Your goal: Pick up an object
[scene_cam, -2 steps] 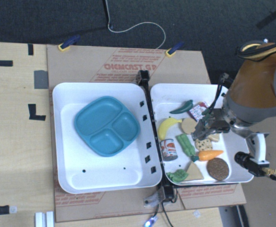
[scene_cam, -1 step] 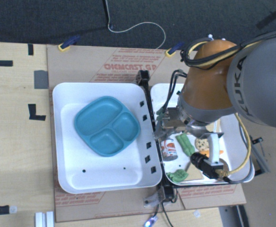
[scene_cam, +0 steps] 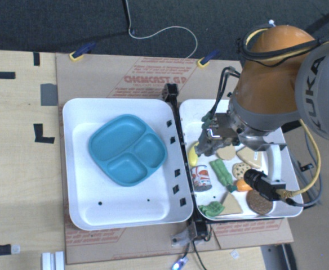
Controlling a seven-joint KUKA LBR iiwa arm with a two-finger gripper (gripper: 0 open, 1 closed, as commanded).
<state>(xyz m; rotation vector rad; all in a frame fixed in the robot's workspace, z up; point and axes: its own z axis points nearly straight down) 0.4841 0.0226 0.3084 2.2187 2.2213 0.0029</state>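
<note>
Gripper (scene_cam: 209, 142) low in the right bin (scene_cam: 283, 210), above the small objects (scene_cam: 223, 173) along its left side; grip state impossible to tell. Blue divided plate (scene_cam: 128, 149) lying in the left bin (scene_cam: 77, 151).

smooth blue plastic tray (scene_cam: 128, 149); glossy white bins (scene_cam: 77, 120); matt brown cardboard (scene_cam: 147, 77) beneath.

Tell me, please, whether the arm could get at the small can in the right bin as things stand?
Probably yes. The can lies uncovered by the bin's left wall, and the gripper hangs just above it. The wall and a green piece crowd its sides.
</note>
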